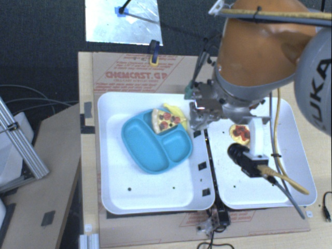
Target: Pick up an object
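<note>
Left bin [135,191], nearest: blue divided plate [150,149].
Right bin [244,191]: small round red-topped piece [239,133], toward far side.
Toy pizza slice [165,120] at plate's far corner. Yellow piece [177,110] just behind it, maybe banana.
Gripper [198,119] low by divider between bins, just beside slice. Claw open or closed: cannot tell.
Step, by my read: approach, no object seen held.
Next move calls for shifting left over slice, descending, clamping.

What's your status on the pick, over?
Gripper over the seam between left white bin and right white bin. Red-topped toy pizza slice on blue divided plastic plate, left bin. Small round red-and-yellow piece in right bin, beside gripper.
</note>
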Tool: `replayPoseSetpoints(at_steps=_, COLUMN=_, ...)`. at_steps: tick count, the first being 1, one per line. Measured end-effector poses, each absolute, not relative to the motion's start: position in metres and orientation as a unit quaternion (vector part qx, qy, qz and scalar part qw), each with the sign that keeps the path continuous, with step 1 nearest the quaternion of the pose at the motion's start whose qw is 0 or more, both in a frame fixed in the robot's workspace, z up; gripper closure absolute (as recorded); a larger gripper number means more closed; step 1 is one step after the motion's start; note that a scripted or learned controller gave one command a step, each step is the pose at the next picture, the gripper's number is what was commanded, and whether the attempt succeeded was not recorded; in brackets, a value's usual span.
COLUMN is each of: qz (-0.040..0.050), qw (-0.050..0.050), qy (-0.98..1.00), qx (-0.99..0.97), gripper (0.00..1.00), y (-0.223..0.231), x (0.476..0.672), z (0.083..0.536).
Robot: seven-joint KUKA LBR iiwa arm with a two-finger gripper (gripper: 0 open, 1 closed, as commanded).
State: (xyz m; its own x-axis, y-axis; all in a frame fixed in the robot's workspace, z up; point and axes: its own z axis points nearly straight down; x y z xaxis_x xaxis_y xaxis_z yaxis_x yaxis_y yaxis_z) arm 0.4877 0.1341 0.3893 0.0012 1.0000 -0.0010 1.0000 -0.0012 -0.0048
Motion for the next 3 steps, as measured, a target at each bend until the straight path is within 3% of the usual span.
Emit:
replayPoseSetpoints(at_steps=1, qz=-0.0006, qw=-0.001, qy=-0.708, qx=-0.707, gripper=0.00, y=0.135, x=0.490, z=0.391)
replayPoseSetpoints(at_steps=2, qz=-0.0021, qw=-0.001, qy=-0.709, qx=-0.706, gripper=1.00, y=0.135, x=0.491, z=0.403)
replayPoseSetpoints(at_steps=3, qz=-0.0017, qw=-0.001, qy=-0.709, qx=-0.706, gripper=0.00, y=0.135, x=0.491, z=0.402)
